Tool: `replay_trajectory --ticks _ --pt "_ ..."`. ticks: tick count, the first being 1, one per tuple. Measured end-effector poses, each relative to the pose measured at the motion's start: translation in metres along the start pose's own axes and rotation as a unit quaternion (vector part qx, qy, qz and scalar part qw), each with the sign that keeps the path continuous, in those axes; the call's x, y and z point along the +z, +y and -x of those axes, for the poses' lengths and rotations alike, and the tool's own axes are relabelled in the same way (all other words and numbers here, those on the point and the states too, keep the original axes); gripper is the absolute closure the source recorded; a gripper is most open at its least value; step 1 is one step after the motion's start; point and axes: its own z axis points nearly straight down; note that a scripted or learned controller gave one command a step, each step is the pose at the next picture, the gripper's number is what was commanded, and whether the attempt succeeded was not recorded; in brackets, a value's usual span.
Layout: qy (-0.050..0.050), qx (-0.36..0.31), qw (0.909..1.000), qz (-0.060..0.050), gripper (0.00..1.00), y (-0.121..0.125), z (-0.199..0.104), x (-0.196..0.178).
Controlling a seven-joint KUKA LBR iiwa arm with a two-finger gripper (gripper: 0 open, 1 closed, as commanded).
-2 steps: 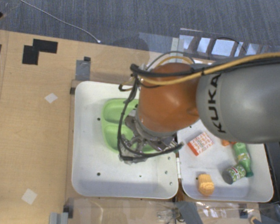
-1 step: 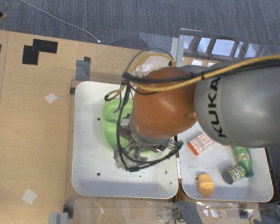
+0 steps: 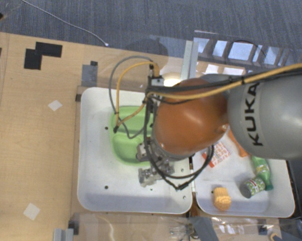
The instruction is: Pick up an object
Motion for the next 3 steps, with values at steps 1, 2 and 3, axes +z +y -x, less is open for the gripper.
replay_trajectory --ticks 1,2,3 --pt "-0.001 0.223 0.9749 0.0 1.0 -0.008 0.043 0.008" --pt "-0.001 0.468 0.8838 -0.002 1.0 0.0 -0.003 -0.026" --pt "-0.004 0.466 0.8846 -0.005 1.0 -0.003 -0.001 -0.038"
